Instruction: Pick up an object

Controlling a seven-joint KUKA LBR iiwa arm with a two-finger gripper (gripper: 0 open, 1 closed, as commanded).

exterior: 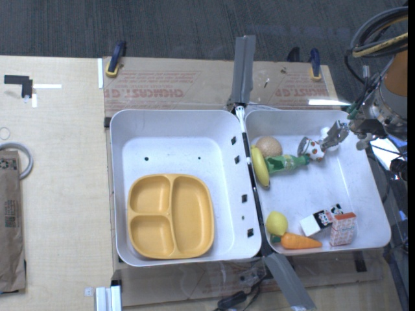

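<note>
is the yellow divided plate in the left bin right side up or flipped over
Right side up. The yellow plate lies flat in the left bin, its three hollow compartments and raised dividers facing up.

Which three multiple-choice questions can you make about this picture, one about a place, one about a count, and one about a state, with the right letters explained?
1. Where does the yellow plastic plate with three compartments lie?
A. in the left white bin
B. in the right white bin
C. on the wooden bench outside the bins

2. How many blue clamps sit on the brown cardboard sheet behind the bins?
A. one
B. two
C. four

3. How does the orange toy carrot rest?
A. standing upright
B. lying flat
C. leaning on the plate

Answers: 1 A, the plate fills the left white bin. 2 B, one blue clamp at the left, another at the right. 3 B, the carrot lies flat on the floor of the right white bin.
</note>
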